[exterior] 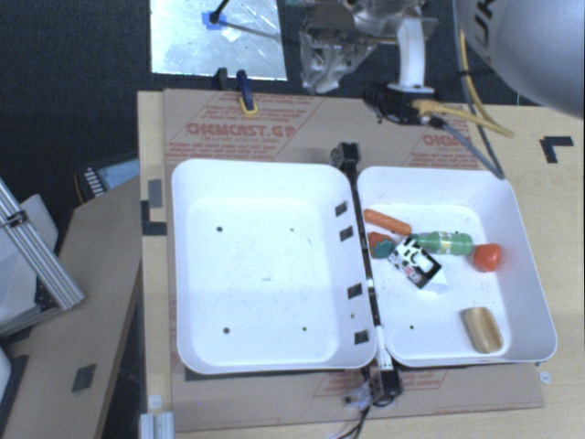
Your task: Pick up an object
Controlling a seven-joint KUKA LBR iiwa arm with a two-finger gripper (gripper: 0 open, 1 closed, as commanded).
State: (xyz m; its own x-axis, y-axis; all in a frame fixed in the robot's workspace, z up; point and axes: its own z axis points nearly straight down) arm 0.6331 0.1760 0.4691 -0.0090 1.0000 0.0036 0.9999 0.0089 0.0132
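My gripper (324,67) hangs high at the top of the camera view, above the far edge of the bench and behind both bins. Nothing shows between its fingers. In the right bin (526,273) lie an orange carrot (388,220), a green bottle-shaped piece (442,242), a red-orange tomato (486,257), a black-and-white card (417,264), a small teal piece (385,246) and a tan bread roll (482,328). All of them rest on the bin floor, well below and in front of the gripper.
The left bin (260,263) lies beside the right one, joined by a black clip strip (358,254). A shiny metal plate (217,24) lies at the back left. Cables (457,122) run across the cardboard behind the right bin. An aluminium rail (32,245) stands at the left.
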